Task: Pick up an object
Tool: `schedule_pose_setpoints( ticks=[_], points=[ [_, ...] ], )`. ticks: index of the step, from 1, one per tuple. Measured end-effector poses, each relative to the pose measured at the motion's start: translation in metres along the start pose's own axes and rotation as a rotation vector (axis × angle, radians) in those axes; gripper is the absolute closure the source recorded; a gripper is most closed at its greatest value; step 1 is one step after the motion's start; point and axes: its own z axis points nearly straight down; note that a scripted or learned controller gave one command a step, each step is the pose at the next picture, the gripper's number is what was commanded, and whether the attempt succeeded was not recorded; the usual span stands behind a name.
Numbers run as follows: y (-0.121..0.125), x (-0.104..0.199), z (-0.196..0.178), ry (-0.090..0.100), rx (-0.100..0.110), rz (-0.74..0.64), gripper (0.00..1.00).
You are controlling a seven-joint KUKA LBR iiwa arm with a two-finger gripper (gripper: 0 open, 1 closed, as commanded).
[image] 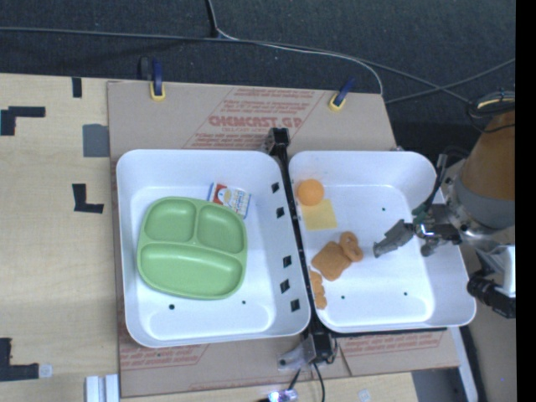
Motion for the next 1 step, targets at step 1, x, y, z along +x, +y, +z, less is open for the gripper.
schedule_pose_setpoints(
  ticks=[1],
  points=[
    [0.0029, 0.0004, -0.0061, -0.003, -0.012, -0.004, 0.00]
  ],
)
